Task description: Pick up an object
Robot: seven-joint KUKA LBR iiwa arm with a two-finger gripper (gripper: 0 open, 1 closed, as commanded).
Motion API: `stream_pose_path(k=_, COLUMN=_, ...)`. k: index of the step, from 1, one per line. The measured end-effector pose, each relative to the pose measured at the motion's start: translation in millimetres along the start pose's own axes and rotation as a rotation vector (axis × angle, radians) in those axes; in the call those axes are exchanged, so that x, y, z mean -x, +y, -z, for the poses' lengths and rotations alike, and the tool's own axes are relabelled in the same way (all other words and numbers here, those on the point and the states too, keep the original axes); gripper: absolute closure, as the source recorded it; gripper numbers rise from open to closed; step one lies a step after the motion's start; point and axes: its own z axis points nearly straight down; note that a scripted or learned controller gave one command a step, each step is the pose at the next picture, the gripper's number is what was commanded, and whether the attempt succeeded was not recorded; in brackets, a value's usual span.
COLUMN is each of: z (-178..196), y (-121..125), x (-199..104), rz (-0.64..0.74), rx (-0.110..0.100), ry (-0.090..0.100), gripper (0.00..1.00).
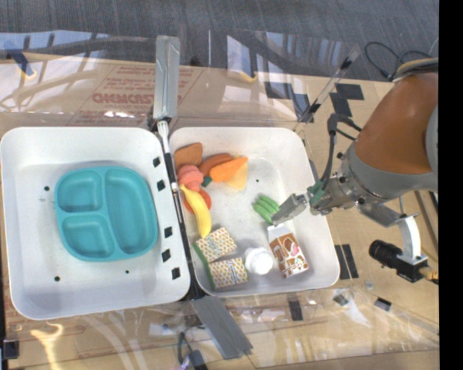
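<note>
The right bin holds several toy foods. Along its left side lie a brown bread piece, an orange wedge, a pink piece and a yellow banana. A green pod lies near the middle. At the front are two patterned packets, a white cup and a small red-and-white carton. My gripper reaches in over the bin's right wall. Its tip is just right of the green pod and above the carton. I see nothing held in it.
The left bin holds a teal divided plate. A grey bar runs back from the divide between the bins. Clear plastic sheeting surrounds both bins, and my arm hangs over the bench to the right.
</note>
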Motion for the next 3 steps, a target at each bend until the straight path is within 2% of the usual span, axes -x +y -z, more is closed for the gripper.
stream_pose_path(k=1, z=-103, y=24, x=38, rz=0.006, rx=-0.004, ry=0.002, gripper=0.0)
stream_pose_path(k=2, z=-167, y=-3, x=45, rz=0.065, rx=0.007, ry=-0.005, gripper=0.0)
stream_pose_path(k=3, z=-158, y=-3, x=46, rz=0.07, rx=0.006, ry=-0.006, gripper=1.0)
